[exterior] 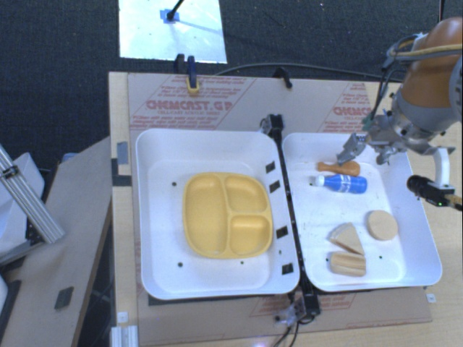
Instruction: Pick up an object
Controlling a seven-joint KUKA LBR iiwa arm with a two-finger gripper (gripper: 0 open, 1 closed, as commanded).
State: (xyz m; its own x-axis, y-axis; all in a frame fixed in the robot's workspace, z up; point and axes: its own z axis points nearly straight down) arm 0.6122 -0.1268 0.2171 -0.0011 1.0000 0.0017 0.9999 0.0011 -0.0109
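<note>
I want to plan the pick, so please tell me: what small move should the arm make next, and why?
Probably a short descent straight down. The tool hovers at the back of the right bin, just above the orange piece, with the blue bottle close in front. Nothing is seen between its fingers, so lowering onto the orange piece seems the nearest try.
</note>
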